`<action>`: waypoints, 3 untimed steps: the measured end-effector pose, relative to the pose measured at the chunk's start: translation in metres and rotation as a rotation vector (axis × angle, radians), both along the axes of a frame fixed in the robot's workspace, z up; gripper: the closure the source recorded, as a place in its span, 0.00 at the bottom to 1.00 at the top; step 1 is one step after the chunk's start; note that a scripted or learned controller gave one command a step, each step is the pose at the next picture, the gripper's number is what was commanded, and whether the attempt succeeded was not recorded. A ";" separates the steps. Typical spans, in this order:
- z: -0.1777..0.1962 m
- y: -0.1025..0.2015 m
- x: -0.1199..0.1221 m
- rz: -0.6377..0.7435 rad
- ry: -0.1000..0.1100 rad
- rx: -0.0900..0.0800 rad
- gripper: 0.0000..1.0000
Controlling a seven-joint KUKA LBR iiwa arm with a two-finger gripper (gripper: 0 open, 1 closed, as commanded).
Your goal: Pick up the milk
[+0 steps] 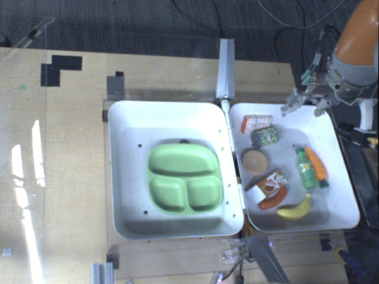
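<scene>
The milk [256, 123], a small orange-and-white carton, is found lying on its side in the far left corner of the right bin [346, 176], close to the divider wall. Just beside it, on the near side, a green can [265, 136] is placed, and below that a brown disc [255, 161]; a second small carton [272, 184], a sausage [272, 200], a banana [294, 209], a green bottle [305, 168] and a carrot [317, 164] are spread toward the near and right sides. The gripper [305, 102] is held above the bin's far rim, to the right of the milk and apart from it, with its fingers spread and nothing between them. Several faults are to be expected from here: the can may be struck or caught by a finger during descent (the gap between can and milk is slight), the carton may be pushed against the wall, or it may slip from its smooth faces. The left bin [124, 158] holds a green tray [183, 177]. Both bins are set on a pale wooden bench [59, 158], with cables [201, 10] trailing beyond its far edge.
</scene>
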State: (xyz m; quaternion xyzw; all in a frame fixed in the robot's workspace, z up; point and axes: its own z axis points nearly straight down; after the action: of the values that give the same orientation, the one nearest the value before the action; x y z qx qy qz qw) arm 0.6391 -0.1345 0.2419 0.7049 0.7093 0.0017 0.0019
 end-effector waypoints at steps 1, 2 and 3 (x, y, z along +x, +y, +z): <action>-0.122 0.026 -0.032 -0.114 0.003 0.001 0.00; -0.153 0.031 -0.084 0.020 -0.005 0.000 0.00; -0.153 0.043 -0.121 -0.343 -0.010 0.003 0.00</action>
State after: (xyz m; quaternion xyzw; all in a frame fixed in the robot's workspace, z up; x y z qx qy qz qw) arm 0.5179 -0.0918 0.0891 0.8156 0.5785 0.0060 0.0043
